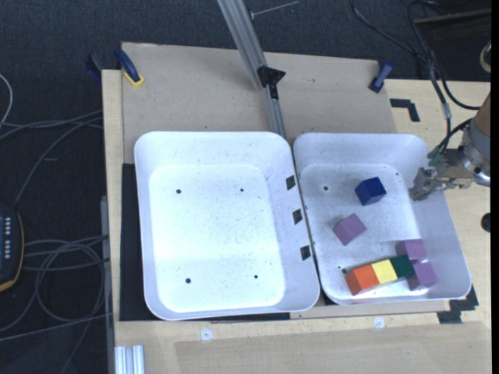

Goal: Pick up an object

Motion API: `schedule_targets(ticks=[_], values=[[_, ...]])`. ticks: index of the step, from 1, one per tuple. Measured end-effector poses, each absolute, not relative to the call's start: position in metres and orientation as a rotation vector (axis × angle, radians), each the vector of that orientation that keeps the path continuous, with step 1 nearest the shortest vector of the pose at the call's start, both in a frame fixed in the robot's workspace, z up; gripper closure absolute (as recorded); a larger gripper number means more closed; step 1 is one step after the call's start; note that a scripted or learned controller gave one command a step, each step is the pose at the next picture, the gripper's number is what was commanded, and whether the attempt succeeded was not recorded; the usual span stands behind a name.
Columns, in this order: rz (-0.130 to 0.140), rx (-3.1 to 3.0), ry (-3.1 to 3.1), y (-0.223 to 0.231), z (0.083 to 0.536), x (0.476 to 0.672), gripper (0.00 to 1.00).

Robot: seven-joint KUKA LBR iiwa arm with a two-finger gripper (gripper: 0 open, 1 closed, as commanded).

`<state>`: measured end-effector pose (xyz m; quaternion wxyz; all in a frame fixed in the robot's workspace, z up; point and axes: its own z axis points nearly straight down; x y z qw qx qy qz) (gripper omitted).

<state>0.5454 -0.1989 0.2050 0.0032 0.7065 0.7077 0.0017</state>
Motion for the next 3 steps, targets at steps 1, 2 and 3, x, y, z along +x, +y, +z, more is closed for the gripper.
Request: schedule_targets(ticks=[1, 2, 3], values=[[0.007, 2.212, 2.218, -0.197, 0.270, 0.548, 1.00], [0.003, 2.215, 2.231, -0.135, 0.260, 0.554, 1.00], [0.004, 2.215, 2.231, -0.086, 0.267, 0.555, 1.00]])
